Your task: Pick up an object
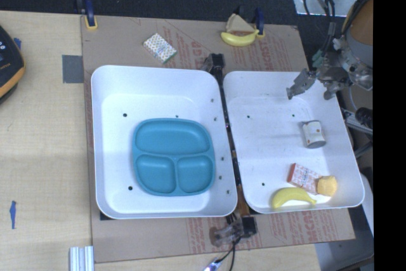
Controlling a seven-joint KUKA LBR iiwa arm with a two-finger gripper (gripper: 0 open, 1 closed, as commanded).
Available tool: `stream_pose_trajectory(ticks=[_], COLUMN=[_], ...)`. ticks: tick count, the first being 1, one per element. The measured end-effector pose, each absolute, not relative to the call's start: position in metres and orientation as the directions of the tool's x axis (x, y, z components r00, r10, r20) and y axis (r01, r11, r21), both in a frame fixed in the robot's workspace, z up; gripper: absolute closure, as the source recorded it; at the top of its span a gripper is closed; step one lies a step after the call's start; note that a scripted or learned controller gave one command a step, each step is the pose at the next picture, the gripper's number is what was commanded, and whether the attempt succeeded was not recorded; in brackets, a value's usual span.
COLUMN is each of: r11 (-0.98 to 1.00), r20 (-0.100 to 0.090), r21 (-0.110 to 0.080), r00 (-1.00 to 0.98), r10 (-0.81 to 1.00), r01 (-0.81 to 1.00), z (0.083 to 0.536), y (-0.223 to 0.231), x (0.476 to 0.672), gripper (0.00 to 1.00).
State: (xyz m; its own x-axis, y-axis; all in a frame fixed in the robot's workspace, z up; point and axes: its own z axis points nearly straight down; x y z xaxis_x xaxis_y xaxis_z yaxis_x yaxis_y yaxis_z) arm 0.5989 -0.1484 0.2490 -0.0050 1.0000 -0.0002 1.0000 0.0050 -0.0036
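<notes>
I see the gripper (313, 87) at the right bin's (266, 136) far right corner, above the rim, its two dark fingers splayed apart with nothing between them.

Nearest candidate: a small grey cup (312, 134), short, cylindrical, matte, lying on the bin floor near the right edge, a little nearer to me than the gripper and apart from it.

Further off, along the near edge of the same bin: a yellow banana (292, 198), smooth and curved; just beside it toward the right, a red-and-white printed packet (304, 176), flat and rectangular; touching that, a pale yellow lump (327, 185), rounded, looks spongy. All three are well apart from the gripper.

Left bin (114, 92): a blue tray (172, 156), glossy plastic, rounded corners, one long compartment and two smaller ones, sitting mid-floor.

On the brown board (127, 35) past the bins' far edges: a second banana (238, 38) beside a tan wedge (239, 23), and a small patterned square packet (159, 47).
</notes>
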Motion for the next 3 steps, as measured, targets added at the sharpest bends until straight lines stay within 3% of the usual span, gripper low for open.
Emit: stream_pose_trajectory(ticks=[1,2,3], r11=[0.004,0.005,0.006], r20=[-0.001,-0.001,-0.001], r21=[-0.006,-0.004,-0.004], r00=[-0.004,-0.005,-0.006], r10=[1.0,1.0,1.0], r01=[1.0,1.0,1.0], z=[0.149,0.13,0.118], y=[-0.211,-0.212,-0.204], x=[0.624,0.601,0.609], gripper=[0.0,0.0,0.0])
